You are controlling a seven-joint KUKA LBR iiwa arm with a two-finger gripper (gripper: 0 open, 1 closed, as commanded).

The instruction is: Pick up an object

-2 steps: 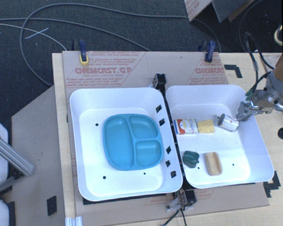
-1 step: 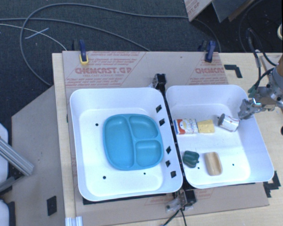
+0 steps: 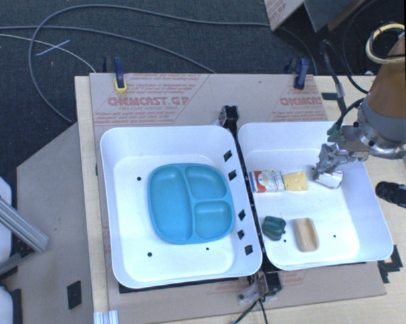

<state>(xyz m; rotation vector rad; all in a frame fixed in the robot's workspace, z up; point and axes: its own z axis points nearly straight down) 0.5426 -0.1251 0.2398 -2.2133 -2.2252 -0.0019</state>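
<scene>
— White block (image 3: 330, 180): lying where?
— Sitting in the right bin (image 3: 365, 248), toward its far right part, directly beneath the gripper (image 3: 325, 166).
— Being clamped?
— Cannot tell. Hanging right over the block, overlapping its upper edge, but grasping or released: too blurred to read.
— Lying beside it?
— Yellow wedge (image 3: 296, 181) resting just left of the block, touching a red packet (image 3: 267, 181) further left. Green pepper (image 3: 274, 226) and tan loaf (image 3: 306, 233) lying nearer the front, well apart from the gripper.
— And sitting in the left bin (image 3: 116, 154)?
— Blue tray (image 3: 190, 202) lying flat in the middle, three compartments facing up.
</scene>
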